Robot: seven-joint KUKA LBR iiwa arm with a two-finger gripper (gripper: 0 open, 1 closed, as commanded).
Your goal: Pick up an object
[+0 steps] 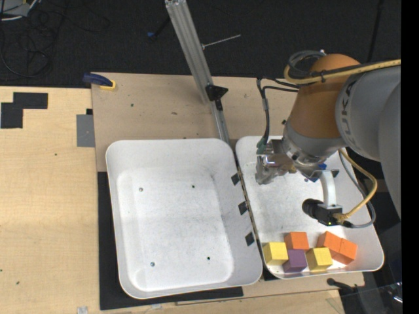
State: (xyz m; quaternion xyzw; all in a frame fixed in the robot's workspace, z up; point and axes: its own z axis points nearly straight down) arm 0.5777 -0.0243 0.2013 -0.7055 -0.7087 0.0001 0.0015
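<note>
Camera view: we count two white bins and five blocks, namely two orange (340, 246), (297, 240), two yellow (275, 251), (320, 258) and one purple (296, 260). The arm (340, 110) enters from the right, its gripper (266, 170) low over the upper part of the right bin (275, 208); its grip state we cannot tell. All blocks cluster at that bin's lower edge. The left bin (177, 208) fills the frame's centre.

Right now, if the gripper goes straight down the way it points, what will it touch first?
Probably the bare floor of the right bin. The gripper hangs over that bin's upper left part, while the coloured blocks lie apart, at the near end. Depth is hard to judge from this slanted view.
</note>
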